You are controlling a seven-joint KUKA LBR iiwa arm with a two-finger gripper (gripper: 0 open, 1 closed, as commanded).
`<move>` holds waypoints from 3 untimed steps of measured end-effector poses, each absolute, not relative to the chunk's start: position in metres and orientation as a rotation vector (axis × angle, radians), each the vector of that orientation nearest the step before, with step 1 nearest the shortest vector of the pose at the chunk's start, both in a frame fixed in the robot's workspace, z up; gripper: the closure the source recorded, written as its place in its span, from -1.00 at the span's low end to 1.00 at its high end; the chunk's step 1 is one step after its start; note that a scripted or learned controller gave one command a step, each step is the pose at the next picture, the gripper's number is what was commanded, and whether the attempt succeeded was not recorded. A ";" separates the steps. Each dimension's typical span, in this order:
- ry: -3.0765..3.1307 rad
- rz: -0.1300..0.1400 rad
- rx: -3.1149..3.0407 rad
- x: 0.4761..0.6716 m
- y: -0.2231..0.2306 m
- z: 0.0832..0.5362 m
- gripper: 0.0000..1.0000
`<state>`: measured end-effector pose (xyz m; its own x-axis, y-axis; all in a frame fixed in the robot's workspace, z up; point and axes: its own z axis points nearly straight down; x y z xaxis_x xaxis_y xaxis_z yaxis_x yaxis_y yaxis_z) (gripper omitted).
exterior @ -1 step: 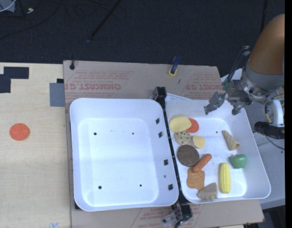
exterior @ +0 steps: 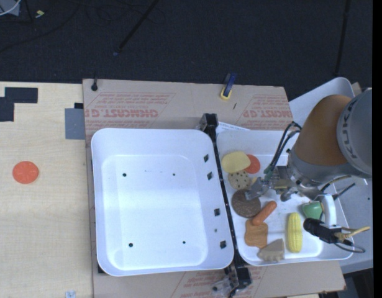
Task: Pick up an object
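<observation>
Hand (exterior: 260,188) sits just above the brown disc (exterior: 245,204).

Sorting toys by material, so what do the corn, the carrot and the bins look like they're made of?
Corn: likely moulded plastic, evenly yellow, ridged rows. Carrot: probably plastic too, smooth uniform orange. Bins: seemingly thin formed plastic, white, slightly glossy, rounded corners.

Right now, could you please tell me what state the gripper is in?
Gripper: low over the right bin, near the brown round piece; whether it is open or shut cannot be told from this view.
</observation>
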<state>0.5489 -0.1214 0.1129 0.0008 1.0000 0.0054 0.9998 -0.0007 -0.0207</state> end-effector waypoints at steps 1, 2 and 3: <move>-2.223 0.001 -2.217 0.568 -0.079 0.086 -1.00; -2.213 0.007 -2.219 0.510 -0.090 0.087 -1.00; -2.217 0.004 -2.219 0.491 -0.085 0.087 -1.00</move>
<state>0.4909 -0.0854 0.0870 0.0010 1.0000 0.0017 1.0000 -0.0010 -0.0052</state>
